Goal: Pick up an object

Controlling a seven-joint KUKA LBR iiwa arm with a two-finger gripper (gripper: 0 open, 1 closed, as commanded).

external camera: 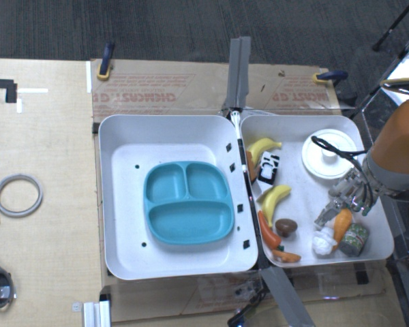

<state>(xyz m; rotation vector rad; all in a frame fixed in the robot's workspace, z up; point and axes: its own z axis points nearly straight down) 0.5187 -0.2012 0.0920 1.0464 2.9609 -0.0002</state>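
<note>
So from my end the arm comes in from the right edge of the frame, orange band showing, wrist bent down and left into the right bin. The gripper sits low in the lower right part of that bin, right over an orange carrot-shaped toy. Honestly I can't tell if the gripper is apart or clamped on anything, too much clutter around the tip.

Just beside the carrot there's a white lumpy thing and a greenish can. Up from that sits a white round lid-like thing. Along the bin's left side: two bananas, a black-and-white block, a brown round thing and a red pepper-ish thing.

The left bin holds a teal divided plate. On the counter at far left lies a grey tape ring.
</note>
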